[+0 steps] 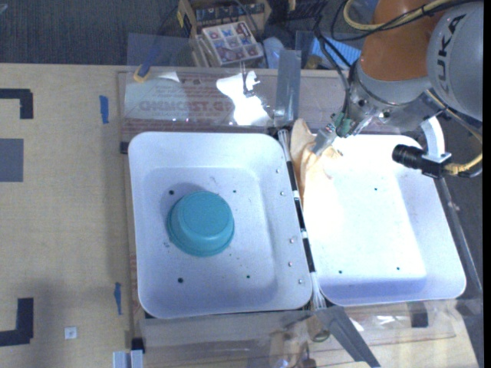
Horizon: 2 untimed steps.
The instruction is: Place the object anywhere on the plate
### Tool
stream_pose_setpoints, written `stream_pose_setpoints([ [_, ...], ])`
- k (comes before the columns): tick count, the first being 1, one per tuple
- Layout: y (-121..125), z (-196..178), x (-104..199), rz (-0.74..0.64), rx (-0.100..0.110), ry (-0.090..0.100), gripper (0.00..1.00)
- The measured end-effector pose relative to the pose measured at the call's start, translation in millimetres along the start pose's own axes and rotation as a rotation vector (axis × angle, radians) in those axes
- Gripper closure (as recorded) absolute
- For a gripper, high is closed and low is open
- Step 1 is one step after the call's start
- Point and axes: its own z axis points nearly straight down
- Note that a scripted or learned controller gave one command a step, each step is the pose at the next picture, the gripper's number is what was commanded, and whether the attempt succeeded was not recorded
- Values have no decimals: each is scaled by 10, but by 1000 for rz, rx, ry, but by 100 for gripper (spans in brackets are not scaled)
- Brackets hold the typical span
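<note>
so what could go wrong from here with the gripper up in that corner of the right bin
1. The gripper sits at the top left corner of the right bin, on a tan object lying against the wall. So close to the rim, it may catch the wall or the divider between the bins.
2. The object looks thin and floppy, so a grasp could slip.
3. The teal plate is in the left bin; the object could drop while crossing the divider.

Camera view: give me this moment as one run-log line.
arm: over right bin's far-left corner | tool: at tan object on that rim | grasp: unclear | teal plate: left bin, nothing on it
</note>
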Motion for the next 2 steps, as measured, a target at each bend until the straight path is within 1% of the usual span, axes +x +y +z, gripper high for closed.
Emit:
stream_pose_setpoints([
  [1,197,-60,417,-398,-1,-1,100],
  [2,408,2,829,-794,-3,-2,100],
])
